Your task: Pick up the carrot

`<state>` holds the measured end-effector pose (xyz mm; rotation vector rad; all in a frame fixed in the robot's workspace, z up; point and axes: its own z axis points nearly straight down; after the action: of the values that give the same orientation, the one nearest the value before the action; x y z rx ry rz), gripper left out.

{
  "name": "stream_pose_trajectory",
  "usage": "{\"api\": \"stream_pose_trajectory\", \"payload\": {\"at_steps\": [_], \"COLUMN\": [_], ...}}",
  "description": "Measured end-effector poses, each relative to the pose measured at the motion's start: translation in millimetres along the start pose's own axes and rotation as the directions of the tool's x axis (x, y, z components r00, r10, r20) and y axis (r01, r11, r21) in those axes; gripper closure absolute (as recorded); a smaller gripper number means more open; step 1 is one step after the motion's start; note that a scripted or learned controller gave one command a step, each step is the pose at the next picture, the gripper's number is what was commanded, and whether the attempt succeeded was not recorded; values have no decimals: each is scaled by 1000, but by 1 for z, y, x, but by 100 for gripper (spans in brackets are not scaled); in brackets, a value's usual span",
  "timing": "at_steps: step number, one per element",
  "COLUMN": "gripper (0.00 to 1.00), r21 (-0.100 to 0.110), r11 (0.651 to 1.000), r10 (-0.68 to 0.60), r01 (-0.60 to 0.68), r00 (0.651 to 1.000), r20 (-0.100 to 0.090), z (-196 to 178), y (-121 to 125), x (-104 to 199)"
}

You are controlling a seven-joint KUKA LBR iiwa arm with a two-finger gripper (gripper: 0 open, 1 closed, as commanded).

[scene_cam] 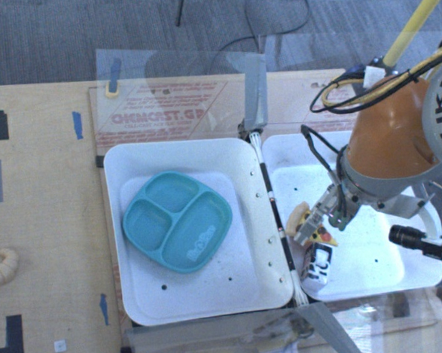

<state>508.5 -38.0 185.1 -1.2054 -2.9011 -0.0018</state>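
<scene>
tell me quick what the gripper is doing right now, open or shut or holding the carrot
Gripper: low in the right shallow white bin, over a small cluster of toy items; open, shut or holding cannot be told.

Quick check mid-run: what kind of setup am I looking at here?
Likely a lab test bench: two white bins, left bin, right bin, on a taped wooden board, with loose cables on grey carpet behind.
</scene>
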Motion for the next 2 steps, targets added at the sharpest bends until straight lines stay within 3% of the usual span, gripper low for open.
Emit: {"api": "stream_pose_trajectory", "payload": {"at_steps": [1, 2], "gripper": [100, 100], "r21": [0, 3], "r11": [833, 948], "r10": [554, 317], "r01": [-554, -317], "r00": [833, 948], "r20": [1, -1], "z": [1, 1], "y": [11, 12], "x": [22, 54]}}
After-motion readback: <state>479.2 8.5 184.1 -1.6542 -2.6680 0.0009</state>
